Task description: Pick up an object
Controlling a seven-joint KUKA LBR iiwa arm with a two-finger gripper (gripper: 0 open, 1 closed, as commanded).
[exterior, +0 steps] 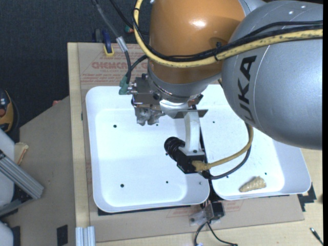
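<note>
over the left bin [102,152], near its 1 o'clock corner, hangs the tool [147,118]; whether it is released or clenched i cannot tell. a pale tan object [253,184] lies in the right bin [287,163], toward its 6 o'clock rim, well apart from the tool.

bench [77,137]: tan board | on it: left bin [128,188], right bin [287,178], side by side
</note>
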